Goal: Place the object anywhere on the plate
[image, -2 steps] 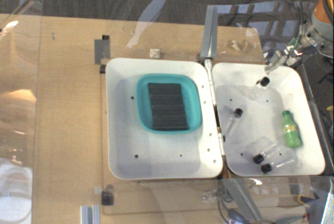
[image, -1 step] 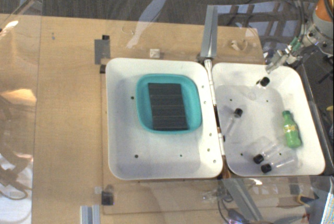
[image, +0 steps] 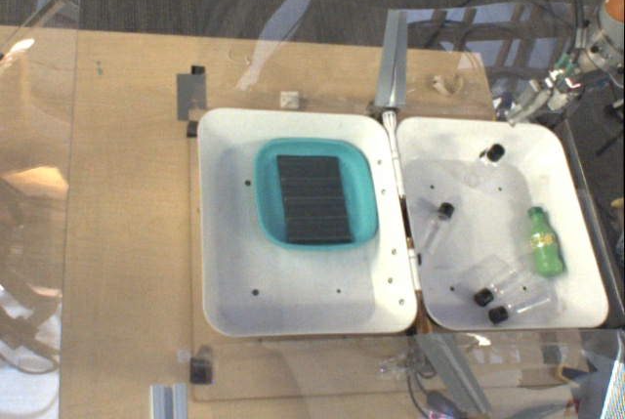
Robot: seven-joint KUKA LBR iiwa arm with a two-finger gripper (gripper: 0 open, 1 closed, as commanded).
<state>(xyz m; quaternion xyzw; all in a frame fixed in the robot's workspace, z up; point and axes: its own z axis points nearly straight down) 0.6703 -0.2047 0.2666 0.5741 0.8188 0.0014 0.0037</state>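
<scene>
Grey and orange, the arm sits at the upper right edge, its gripper (image: 547,95) hovering just past the far corner of the right bin (image: 576,310); whether it is open or closed cannot be told. Inside that bin a green bottle (image: 544,241) lies near the right wall, with several clear vials (image: 508,285) capped in black scattered around. Well apart, the left bin (image: 225,290) holds a teal plate (image: 363,202) bearing a dark ribbed pad (image: 312,199).

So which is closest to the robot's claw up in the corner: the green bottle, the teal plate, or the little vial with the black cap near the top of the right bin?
From the gripper, at the view's upper right:
1. Black-capped vial, top of the right bin.
2. Green bottle, that bin's right side.
3. Teal plate, left bin.
</scene>
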